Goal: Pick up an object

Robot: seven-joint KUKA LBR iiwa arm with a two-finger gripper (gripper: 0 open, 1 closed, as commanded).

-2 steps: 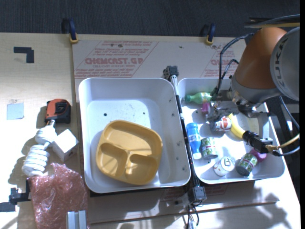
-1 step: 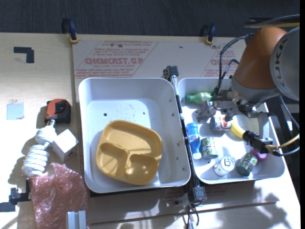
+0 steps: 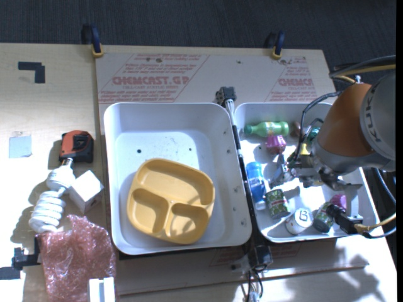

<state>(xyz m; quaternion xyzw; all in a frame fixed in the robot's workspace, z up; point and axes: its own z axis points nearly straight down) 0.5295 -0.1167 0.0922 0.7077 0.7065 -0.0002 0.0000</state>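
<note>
While the end effector (image 3: 301,168) sits low in the right bin (image 3: 368,201), its state cannot be judged. Nearest the bin's front wall, a white round cap (image 3: 300,219) looks light, rigid, slippery; grip its rim. Farther back, the green bottle (image 3: 267,129) suits a mid-body grasp.

A robotics lab bench is shown: two white bins (image 3: 113,168) are set on a board (image 3: 157,74) fixed by clamps (image 3: 92,39) at its far edge, with an industrial arm (image 3: 359,124) cabled overhead.
</note>
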